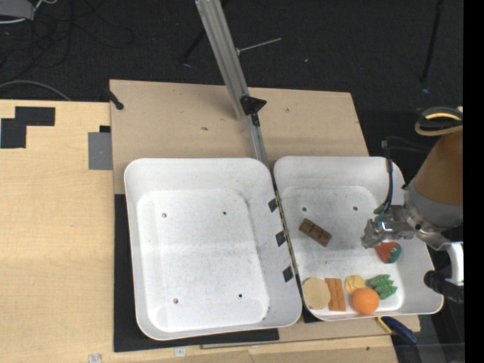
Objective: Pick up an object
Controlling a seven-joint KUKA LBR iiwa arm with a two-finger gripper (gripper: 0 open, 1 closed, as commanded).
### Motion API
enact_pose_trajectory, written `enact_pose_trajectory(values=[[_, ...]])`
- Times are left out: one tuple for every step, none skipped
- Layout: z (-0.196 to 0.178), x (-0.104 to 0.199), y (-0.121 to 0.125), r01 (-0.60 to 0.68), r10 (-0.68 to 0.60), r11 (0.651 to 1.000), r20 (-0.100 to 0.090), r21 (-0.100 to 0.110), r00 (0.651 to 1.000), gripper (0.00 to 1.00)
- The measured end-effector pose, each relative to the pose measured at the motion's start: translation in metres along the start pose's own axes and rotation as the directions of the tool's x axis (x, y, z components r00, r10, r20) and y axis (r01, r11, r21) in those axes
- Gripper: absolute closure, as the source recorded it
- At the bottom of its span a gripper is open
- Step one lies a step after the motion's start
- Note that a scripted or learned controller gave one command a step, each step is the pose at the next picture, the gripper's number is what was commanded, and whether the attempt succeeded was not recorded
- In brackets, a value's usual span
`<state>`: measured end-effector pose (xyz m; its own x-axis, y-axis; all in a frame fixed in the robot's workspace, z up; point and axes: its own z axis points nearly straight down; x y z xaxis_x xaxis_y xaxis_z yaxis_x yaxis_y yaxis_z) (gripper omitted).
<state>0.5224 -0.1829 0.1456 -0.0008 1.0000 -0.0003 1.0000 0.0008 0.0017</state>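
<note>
So the tool (380, 233) is down in the right bin (333, 174), around 3 o'clock, sitting right on top of a red thing (389, 252). Whether it has hold of it, I honestly can't tell. Nothing looks lifted yet, so the pick seems not done. A brown block (314, 232) lies mid-bin, and an orange ball (365, 301), green piece (383, 285) and bread-like bits (317, 293) cluster at 5-6 o'clock.

Matt speckled white plastic bins (198, 195), pale grained wood bench (53, 203), ribbed metal rail (224, 51).
</note>
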Motion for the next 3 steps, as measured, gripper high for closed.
enact_pose_trajectory(values=[[-0.051, -0.008, -0.007, -0.003, 0.003, 1.000, 0.001, -0.001, 1.000, 1.00], [-0.103, -0.006, 0.004, 0.001, -0.001, 1.000, 0.001, -0.002, 1.000, 1.00], [-0.111, 0.042, 0.016, 0.004, -0.004, 1.000, -0.002, 0.002, 1.000, 1.00]])
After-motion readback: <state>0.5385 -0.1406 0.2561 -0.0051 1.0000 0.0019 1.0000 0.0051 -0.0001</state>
